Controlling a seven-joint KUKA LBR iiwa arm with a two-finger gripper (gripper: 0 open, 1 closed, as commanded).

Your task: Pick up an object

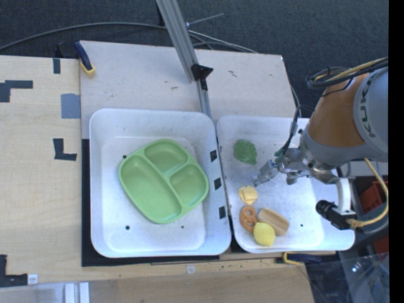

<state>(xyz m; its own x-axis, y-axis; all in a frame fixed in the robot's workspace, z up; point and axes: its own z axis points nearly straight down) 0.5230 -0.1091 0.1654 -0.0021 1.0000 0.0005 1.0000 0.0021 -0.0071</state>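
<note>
The tool (pixel 264 175) hung low over the right bin (pixel 297 126), its tip pointing toward eight o'clock and, as far as the slanted view allowed a reading, its two fingers stood slightly apart with nothing between them. The nearest candidate for a pick, a pale yellow piece (pixel 248 195), lay just beside the tip at about seven o'clock. A green lump (pixel 245 151) sat near at about eleven o'clock from the tip. Further toward six o'clock, an orange ring (pixel 247 216), a tan block (pixel 273 220) with its long axis running from ten to four o'clock, and a lemon (pixel 264 234) clustered against the bin's near wall. A green divided plate (pixel 164 180) rested in the left bin (pixel 101 169), well apart from the tool at nine o'clock. A short drop toward seven o'clock looked the likeliest route to a grasp.
</note>
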